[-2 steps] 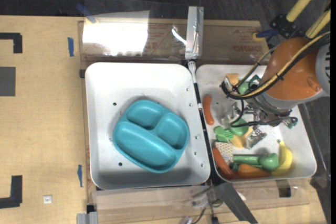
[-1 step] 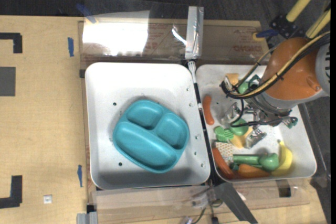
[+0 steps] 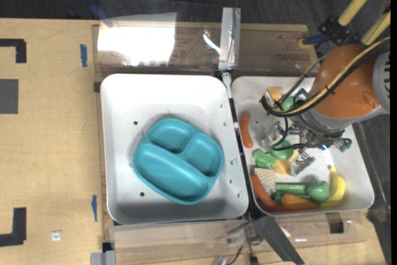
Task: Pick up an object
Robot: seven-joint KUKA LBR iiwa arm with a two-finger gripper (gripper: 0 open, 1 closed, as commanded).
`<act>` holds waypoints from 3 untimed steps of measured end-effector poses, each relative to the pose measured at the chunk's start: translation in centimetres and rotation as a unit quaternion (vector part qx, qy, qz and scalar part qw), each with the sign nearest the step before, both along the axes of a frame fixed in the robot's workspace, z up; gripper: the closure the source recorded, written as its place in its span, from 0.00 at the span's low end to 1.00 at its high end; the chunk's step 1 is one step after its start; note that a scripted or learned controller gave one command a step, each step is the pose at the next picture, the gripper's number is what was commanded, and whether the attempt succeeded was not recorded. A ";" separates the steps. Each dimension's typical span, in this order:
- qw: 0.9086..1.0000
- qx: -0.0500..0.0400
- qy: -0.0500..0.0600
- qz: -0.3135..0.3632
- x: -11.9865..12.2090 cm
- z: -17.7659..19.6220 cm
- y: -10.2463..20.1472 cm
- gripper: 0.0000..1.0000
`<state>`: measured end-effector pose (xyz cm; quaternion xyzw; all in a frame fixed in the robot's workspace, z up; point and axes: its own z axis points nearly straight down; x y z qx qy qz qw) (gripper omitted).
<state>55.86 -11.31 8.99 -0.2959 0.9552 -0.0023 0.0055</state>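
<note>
My gripper (image 3: pixel 291 146) hangs low in the right bin (image 3: pixel 360 161), right over the heap of toy food (image 3: pixel 294 180); whether it is parted or clenched I cannot tell, cables hide it; the teal divided plate (image 3: pixel 178 158) lies in the left bin (image 3: pixel 118 102) on the worktop (image 3: pixel 49 133).

Light is even and fairly bright across the middle of the frame, falling from above. The clear plastic sheet (image 3: pixel 162 40) at upper centre throws back a broad white glare, and the strip of silver tape (image 3: pixel 229 37) beside it shines too. The shallow white left bin (image 3: pixel 118 133) is close to washed out along its walls. The glossy turquoise divided plate (image 3: pixel 178 159) casts a soft, short shadow toward lower left. The overall picture is slightly soft, and small items in the shallow white right bin (image 3: pixel 363 180) blur together. The dark floor along the top is dim.
</note>
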 end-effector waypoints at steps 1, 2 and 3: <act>0.998 0.000 -0.002 0.067 0.6 0.0 -2.7 0.00; 0.998 -0.003 -0.007 0.059 -6.4 0.1 -1.8 0.00; 0.990 0.000 -0.003 0.141 -6.4 -0.1 -5.0 0.00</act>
